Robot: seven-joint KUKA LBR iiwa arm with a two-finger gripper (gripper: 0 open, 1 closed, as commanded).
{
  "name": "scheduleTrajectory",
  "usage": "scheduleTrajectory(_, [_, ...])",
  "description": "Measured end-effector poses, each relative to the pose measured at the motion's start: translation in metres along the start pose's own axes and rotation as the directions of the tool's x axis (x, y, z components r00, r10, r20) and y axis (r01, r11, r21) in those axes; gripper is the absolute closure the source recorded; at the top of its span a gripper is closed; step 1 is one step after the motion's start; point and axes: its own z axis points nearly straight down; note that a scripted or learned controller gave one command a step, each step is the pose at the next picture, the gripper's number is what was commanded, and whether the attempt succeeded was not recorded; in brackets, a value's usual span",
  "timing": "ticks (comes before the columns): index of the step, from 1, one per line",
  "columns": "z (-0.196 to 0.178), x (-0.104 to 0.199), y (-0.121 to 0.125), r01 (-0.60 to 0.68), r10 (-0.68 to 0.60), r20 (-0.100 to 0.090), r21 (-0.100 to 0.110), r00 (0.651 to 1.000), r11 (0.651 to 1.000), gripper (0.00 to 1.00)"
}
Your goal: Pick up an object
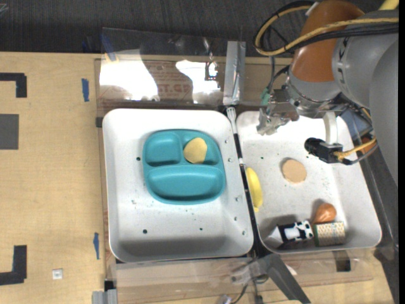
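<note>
Our claw (271, 120) hangs at the right bin's (354, 201) far left corner, its state impossible to tell, while the flat tan disc (293, 170) mid-bin looks light, stiff, best pinched across its rim.

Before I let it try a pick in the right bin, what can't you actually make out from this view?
- Gripper: fingers small and blurred; open or shut unclear.
- Yellow item: lies against the divider wall; shape unclear.
- Black-and-white toy and patterned block: too small to identify.
- Orange object: lower edge hidden behind the block.
</note>
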Motion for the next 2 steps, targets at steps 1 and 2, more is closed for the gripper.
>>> scheduleTrajectory(1, [0.000,0.000,0.000,0.000,0.000,0.000,0.001,1.000,1.000,0.00])
scheduleTrajectory(2, [0.098,-0.054,-0.103,-0.053,0.053,0.003,-0.005,0.999,0.999,0.00])
